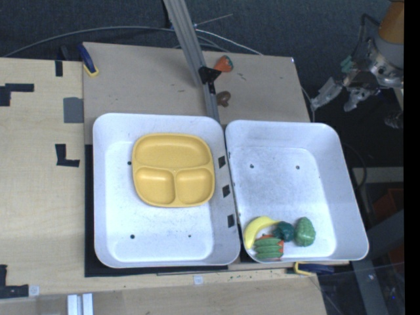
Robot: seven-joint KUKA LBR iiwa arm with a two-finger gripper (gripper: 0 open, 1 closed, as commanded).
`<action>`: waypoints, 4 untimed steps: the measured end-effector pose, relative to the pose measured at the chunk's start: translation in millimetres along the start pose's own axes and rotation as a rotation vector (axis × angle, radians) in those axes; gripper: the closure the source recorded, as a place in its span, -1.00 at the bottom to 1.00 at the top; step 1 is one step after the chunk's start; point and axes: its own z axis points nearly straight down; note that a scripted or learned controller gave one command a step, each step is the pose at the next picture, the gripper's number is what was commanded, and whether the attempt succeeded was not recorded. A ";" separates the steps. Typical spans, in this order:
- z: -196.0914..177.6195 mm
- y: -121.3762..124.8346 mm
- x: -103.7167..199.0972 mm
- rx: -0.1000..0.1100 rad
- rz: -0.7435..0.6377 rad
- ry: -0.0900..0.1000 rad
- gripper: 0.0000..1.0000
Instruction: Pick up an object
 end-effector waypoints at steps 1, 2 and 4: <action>0.0 -0.1 -0.1 0.001 0.000 0.000 -1.00; 65.0 0.4 1.1 0.007 0.001 0.002 -1.00; 156.1 -12.1 2.9 0.005 0.000 0.001 -1.00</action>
